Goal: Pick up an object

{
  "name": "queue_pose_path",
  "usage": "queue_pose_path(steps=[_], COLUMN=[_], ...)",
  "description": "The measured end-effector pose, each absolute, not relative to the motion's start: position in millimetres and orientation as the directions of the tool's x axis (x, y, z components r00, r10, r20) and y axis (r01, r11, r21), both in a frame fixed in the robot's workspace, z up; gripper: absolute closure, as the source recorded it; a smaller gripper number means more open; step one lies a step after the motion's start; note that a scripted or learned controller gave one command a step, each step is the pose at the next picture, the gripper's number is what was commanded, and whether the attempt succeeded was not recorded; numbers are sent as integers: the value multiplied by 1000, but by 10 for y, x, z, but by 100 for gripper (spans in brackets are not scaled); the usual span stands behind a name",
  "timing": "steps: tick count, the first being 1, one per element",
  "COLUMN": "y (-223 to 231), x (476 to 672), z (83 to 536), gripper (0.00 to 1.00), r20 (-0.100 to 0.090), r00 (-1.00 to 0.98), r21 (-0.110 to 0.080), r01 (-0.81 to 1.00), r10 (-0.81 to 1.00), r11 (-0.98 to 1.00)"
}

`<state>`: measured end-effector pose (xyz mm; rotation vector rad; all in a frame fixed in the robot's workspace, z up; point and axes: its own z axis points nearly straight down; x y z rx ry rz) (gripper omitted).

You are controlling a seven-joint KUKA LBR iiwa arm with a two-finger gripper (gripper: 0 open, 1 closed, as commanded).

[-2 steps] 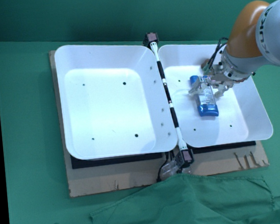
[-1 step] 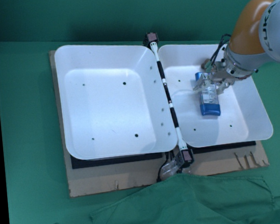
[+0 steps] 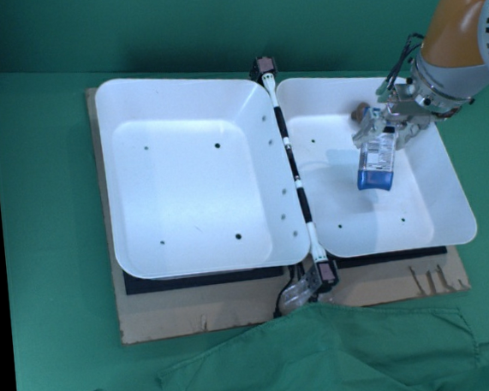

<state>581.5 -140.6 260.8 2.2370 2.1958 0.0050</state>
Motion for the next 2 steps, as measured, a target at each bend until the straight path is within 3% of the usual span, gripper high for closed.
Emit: queue_pose_path(steps=[2], y=[-1414], x=[5870], z=[3680], gripper=[100], r20=[-3], r00=[23], r21=[8], r01=[1000], r10=[1000], r11=[-23])
